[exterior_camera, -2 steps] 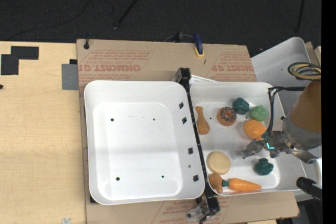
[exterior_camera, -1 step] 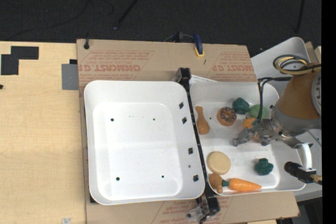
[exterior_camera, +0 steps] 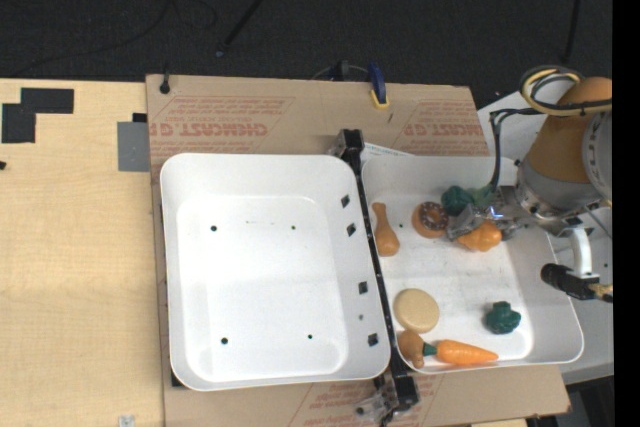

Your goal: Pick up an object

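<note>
The right white bin (exterior_camera: 545, 350) holds several small items. My gripper (exterior_camera: 470, 223) is low in the bin's upper right part, reaching in from the right. It sits among a brown doughnut (exterior_camera: 430, 218), a dark teal piece (exterior_camera: 457, 197) and an orange lump (exterior_camera: 484, 238), and it touches or overlaps the orange lump. A tan drumstick shape (exterior_camera: 384, 229) lies to the left near the bin wall. Nearer the front lie a round beige bun (exterior_camera: 416, 309), a carrot (exterior_camera: 462, 352) and a green piece (exterior_camera: 503, 318).
The left white bin (exterior_camera: 180, 215) stands beside the right one, with a black divider (exterior_camera: 366, 255) between them. The arm's grey body and orange band (exterior_camera: 562, 147) hang over the right bin's far right edge. Cardboard (exterior_camera: 300, 115) lies under both bins.
</note>
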`<state>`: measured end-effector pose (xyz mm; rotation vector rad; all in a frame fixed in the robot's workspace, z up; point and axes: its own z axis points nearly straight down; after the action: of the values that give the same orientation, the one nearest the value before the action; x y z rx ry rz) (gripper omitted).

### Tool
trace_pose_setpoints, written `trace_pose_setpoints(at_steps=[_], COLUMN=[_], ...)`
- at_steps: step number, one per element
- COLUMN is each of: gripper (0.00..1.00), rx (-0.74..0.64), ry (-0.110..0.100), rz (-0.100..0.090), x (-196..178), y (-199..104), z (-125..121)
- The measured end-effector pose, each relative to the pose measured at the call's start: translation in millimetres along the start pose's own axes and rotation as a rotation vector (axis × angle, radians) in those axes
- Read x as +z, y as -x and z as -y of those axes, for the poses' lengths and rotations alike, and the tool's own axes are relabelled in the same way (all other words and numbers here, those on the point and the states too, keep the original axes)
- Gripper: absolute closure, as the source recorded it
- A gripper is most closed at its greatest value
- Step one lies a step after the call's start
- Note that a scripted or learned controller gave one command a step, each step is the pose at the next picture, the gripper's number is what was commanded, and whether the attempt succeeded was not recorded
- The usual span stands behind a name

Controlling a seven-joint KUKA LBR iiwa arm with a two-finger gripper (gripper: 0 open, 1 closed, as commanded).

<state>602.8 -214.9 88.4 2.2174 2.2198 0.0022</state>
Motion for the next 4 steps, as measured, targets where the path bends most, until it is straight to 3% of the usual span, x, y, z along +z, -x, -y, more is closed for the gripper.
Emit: trace_pose_setpoints(at_steps=[1,2,3,4], gripper=[0.00,0.00,0.00,0.00], rx=[-0.003,0.000,0.004,0.005], ry=[-0.008,-0.006,-0.011,0.007], rz=[-0.004,-0.001,-0.003,0.012], x=[1.6,0.2,1.0,-2.7], y=[-50.8,-69.8,-79.9,-115.9], z=[-42.0,-40.9,15.4,-1.5])
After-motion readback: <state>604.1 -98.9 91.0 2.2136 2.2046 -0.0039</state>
